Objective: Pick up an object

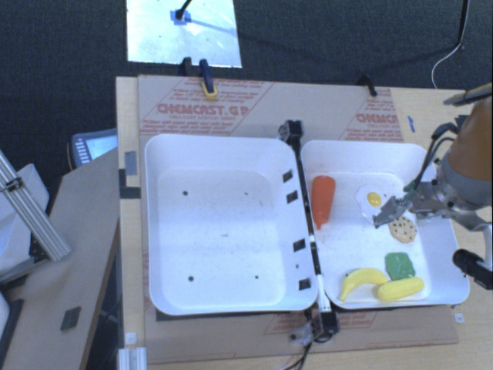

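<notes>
A: Where is the tool [387, 212] right now?

B: Low inside the right bin [347, 154], reaching in from that bin's right wall. Its dark tip sits just above the cookie [403, 230] and just right of the fried egg [373, 199].

A: Is it gripping anything?

B: I cannot tell. The tip is a small dark shape, too blurred to show how it stands, and nothing is plainly caught in it.

A: What could it pick?

B: Taking the cookie as the marker: the fried egg lies up and to its left, nearly touching the tool's tip. An orange carrot [322, 200] lies further left, beside the divider between the bins. Below the cookie is a green piece [400, 264], and below that a yellow lemon-like piece [400, 287]. A banana [360, 280] curves to the lower left, its end touching the yellow piece.

A: And the rest?

B: The left bin [223, 226] lies well left of the cookie, both bins on the table [262, 102]. The grey arm [466, 179] with its orange band rises to the cookie's right.
</notes>
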`<state>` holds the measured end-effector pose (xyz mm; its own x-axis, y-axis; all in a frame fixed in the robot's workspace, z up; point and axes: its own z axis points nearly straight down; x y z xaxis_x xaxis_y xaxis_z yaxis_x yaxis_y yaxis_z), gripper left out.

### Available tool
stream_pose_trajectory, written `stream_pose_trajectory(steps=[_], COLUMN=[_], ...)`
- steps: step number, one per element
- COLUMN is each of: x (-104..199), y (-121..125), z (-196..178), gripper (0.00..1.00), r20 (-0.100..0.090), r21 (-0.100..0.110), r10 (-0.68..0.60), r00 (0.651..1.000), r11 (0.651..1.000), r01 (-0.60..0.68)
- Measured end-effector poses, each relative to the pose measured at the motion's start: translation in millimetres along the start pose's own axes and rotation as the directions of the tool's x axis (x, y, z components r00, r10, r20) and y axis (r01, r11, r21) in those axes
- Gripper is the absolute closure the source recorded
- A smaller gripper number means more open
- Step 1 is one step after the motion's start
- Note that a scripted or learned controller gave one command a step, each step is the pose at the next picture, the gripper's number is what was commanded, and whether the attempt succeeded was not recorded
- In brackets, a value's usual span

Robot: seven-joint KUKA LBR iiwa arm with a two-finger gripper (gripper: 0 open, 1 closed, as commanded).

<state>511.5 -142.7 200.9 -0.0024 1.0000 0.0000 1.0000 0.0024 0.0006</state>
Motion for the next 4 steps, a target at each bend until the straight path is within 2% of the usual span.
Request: stream_pose_trajectory(steps=[1,2,3,4], x=[7.8,6.6,87.5,135.3], y=[120.9,116.9,104.1,71.6], z=[-177.3,-179.1,-288.6,-338.4], gripper=[0.00,1.00,1.00,1.00], r20=[0.006,0.003,-0.001,-0.002], r21=[-0.025,-0.008,-0.015,-0.008], r10=[-0.006,-0.006,-0.010,-0.007], r00=[1.000,1.000,1.000,1.000], r11=[1.000,1.000,1.000,1.000], r01=[0.007,0.006,0.010,0.007])
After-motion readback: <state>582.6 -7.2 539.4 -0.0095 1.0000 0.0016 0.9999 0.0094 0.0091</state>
